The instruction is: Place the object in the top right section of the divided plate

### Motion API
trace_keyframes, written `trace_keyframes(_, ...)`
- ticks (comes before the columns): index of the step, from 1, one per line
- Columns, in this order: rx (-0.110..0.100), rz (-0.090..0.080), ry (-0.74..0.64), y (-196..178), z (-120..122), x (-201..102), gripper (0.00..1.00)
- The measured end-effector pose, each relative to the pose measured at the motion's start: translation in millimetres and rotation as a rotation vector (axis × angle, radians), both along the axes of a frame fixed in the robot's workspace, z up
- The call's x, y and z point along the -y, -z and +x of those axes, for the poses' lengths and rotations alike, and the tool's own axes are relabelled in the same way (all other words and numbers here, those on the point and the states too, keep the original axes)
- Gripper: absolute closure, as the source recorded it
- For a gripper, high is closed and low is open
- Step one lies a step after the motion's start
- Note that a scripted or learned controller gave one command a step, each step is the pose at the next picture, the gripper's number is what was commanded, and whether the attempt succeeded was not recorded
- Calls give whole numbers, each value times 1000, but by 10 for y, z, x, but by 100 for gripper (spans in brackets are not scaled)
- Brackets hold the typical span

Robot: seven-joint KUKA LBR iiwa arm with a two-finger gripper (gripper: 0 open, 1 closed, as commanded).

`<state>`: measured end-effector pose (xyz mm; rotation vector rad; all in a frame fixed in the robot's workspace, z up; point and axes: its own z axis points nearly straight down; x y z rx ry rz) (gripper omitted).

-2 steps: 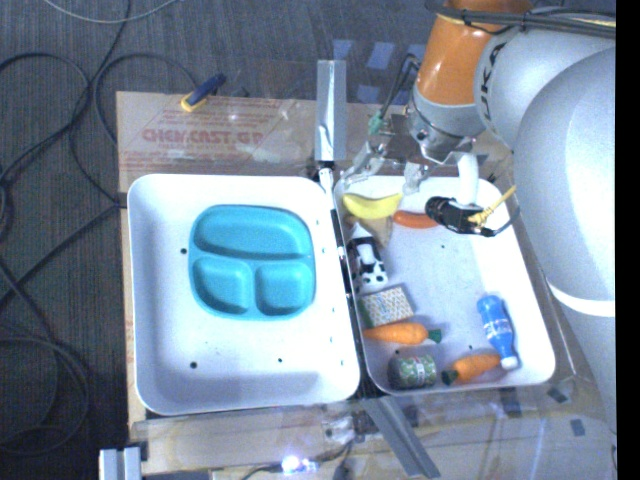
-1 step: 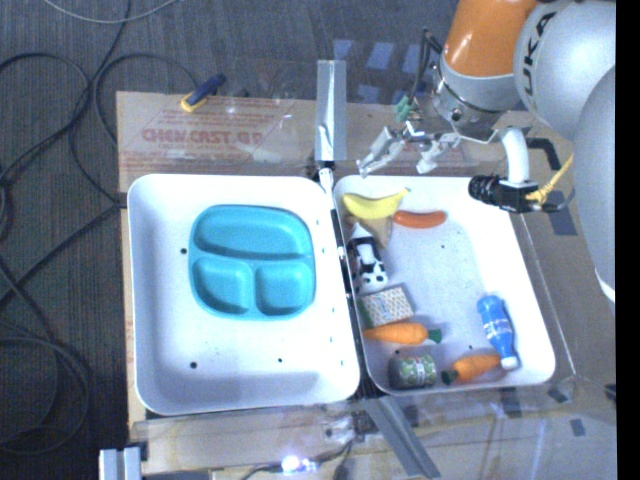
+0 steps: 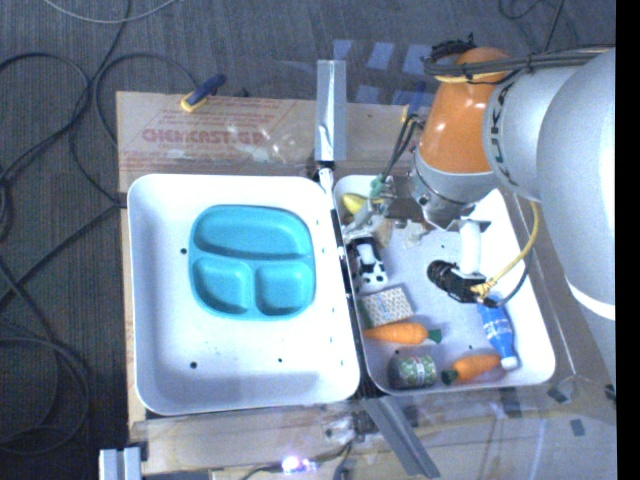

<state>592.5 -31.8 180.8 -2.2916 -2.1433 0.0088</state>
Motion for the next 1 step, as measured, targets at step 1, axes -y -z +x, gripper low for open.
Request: trace_keyframes(1,0,0,1,-1,-240,-1245,0)
